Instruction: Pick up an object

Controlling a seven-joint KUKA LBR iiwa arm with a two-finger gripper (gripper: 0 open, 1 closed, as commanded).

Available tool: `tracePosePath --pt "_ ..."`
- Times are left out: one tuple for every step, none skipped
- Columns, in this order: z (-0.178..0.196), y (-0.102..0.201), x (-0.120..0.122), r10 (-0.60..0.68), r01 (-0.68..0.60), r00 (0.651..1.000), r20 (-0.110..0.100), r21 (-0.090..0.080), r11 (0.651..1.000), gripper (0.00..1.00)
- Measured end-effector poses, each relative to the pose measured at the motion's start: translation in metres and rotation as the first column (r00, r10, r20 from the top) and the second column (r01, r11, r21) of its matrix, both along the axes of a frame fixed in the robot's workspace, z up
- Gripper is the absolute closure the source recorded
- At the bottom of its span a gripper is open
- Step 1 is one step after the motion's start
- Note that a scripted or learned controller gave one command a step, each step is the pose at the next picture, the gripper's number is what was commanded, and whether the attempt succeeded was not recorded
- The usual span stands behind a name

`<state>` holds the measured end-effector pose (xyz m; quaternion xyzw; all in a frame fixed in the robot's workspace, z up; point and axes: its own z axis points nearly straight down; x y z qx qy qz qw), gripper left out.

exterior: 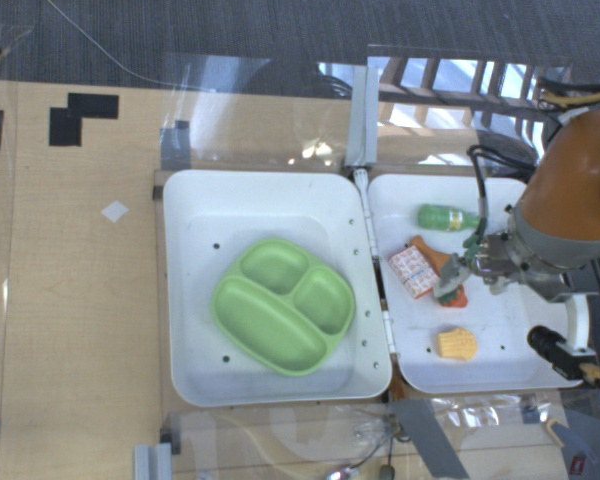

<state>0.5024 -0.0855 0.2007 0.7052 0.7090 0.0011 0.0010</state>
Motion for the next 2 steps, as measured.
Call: tracePosePath --pt "-0.103 -0.008 0.023 -0.08 0.08 0.997 0.002 0.001 0.997 0.0" --pt "-0.107 -0.023 -0.007 0.105 -0.105 0.994 0.024 -0.004 0.994 0.0"
